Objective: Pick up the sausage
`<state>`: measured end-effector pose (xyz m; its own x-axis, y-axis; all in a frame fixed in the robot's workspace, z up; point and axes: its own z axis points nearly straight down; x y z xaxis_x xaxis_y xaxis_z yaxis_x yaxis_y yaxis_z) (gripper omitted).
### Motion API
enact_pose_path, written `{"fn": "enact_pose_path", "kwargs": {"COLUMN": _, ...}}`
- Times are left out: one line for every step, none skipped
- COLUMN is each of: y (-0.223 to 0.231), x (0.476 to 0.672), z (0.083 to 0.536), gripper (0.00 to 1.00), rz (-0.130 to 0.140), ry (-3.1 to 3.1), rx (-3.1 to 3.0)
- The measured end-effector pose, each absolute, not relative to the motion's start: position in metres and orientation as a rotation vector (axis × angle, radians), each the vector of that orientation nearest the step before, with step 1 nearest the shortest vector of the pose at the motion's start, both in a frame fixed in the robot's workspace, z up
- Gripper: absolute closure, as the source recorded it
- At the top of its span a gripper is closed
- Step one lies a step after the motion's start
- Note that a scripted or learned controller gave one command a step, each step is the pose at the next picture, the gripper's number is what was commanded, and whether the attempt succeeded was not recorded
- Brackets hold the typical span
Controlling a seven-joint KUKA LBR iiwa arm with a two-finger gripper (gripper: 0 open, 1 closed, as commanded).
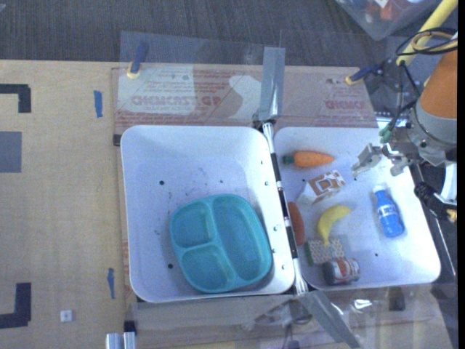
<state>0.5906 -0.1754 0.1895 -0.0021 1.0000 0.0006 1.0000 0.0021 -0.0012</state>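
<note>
The sausage [296, 222], thin and reddish-brown, lies along the left wall of the right bin [425, 267], just left of the banana [332, 219]. My gripper [381, 162] hangs over the upper right part of that bin, right of the carrot [314, 159] and above the blue bottle [389, 212]. Its fingers stand open with nothing between them. The sausage is well to the gripper's lower left, apart from it.
A small carton [326, 185], a patterned box [325, 251] and a can [341, 270] also lie in the right bin. The left bin [145, 158] holds a teal divided plate [220, 242]. A metal divider [272, 93] stands behind the bins.
</note>
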Motion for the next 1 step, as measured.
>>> {"fn": "enact_pose_path", "kwargs": {"y": -0.1756, "x": 0.5918, "z": 0.2001, "gripper": 1.0, "rz": -0.002, "ry": -2.227, "rx": -2.22}}
